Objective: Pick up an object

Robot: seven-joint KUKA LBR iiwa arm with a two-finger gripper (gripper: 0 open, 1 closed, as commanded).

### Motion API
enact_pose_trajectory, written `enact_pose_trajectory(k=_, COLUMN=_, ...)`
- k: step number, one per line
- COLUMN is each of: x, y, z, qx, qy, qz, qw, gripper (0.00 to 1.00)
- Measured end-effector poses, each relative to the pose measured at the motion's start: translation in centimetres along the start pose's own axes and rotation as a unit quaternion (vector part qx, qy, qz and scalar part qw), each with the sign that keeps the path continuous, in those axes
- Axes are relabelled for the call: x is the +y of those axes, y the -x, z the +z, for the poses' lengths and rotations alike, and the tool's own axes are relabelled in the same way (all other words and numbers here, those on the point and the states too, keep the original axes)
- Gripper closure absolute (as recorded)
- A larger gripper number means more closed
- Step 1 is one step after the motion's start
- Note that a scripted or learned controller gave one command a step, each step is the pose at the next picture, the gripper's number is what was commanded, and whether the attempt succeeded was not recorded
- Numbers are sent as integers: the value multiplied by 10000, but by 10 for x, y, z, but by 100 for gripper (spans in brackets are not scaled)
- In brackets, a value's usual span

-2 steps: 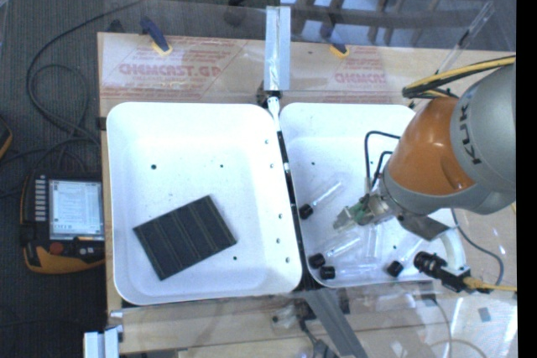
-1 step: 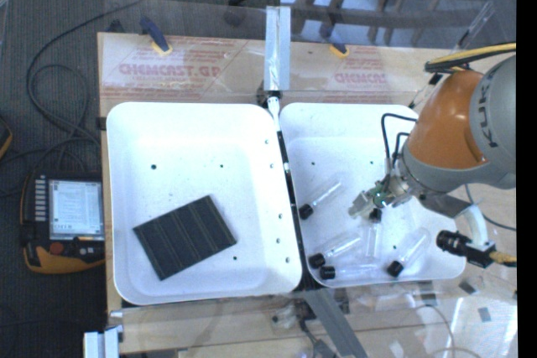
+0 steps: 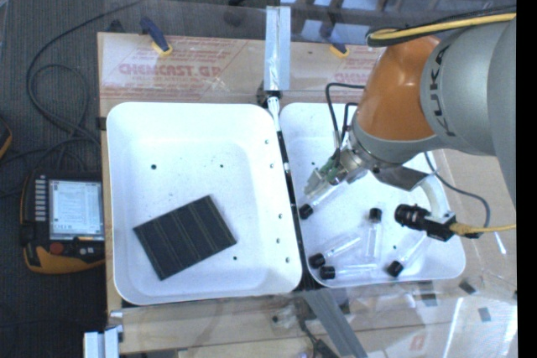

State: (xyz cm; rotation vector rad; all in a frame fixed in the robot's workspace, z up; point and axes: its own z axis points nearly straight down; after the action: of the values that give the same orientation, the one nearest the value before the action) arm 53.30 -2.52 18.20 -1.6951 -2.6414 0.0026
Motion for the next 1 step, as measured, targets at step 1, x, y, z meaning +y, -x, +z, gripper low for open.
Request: enact_pose_trajectory(k=1, x=53, y=52, z=-51, qx=-15, qy=-4, qz=903, qw=9959, gripper=100)
